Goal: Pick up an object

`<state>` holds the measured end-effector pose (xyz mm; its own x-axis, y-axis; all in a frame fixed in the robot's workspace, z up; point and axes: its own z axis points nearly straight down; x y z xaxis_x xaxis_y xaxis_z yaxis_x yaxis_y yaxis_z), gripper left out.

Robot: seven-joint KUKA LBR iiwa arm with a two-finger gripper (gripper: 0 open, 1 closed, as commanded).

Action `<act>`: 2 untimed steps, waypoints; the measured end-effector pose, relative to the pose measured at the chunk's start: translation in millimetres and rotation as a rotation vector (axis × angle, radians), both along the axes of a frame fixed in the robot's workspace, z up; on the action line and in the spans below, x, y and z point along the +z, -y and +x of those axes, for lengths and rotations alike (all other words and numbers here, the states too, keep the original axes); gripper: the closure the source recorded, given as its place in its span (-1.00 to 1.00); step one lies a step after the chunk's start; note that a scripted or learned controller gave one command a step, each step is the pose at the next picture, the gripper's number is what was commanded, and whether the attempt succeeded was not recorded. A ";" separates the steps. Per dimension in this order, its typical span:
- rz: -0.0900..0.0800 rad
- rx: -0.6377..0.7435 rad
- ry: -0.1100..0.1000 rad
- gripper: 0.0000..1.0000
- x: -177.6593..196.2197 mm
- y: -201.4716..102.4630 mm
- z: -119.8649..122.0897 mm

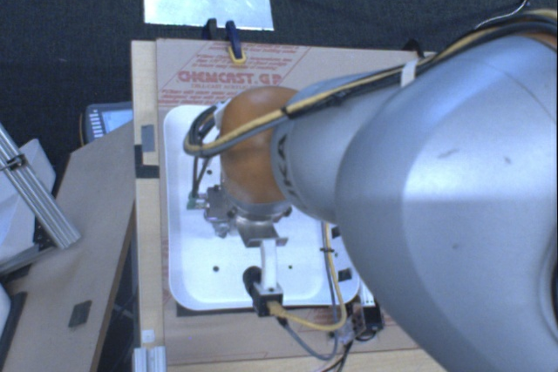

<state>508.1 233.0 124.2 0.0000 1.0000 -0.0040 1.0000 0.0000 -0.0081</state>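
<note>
My grey arm reaches in from the right and covers most of both bins. Its orange band [248, 148] sits over the middle of the left white bin [183, 274]. Below the band, the gripper [228, 220] points down into that bin, close to its floor. The wrist's metal body hides what lies beneath it. I see no loose object on the bare part of the bin floor; two small dark dots [215, 267] there look like marks in the bin.
A brown board with red lettering [231, 70] lies behind the bins, held by a blue and yellow clamp [234, 43]. A wooden side table [83, 257] stands left of the bench, with an aluminium bar [35, 192] on it.
</note>
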 end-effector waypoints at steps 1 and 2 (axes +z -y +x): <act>0.004 0.000 0.006 1.00 17.8 -1.1 1.2; 0.005 -0.001 0.006 1.00 28.1 -1.1 1.7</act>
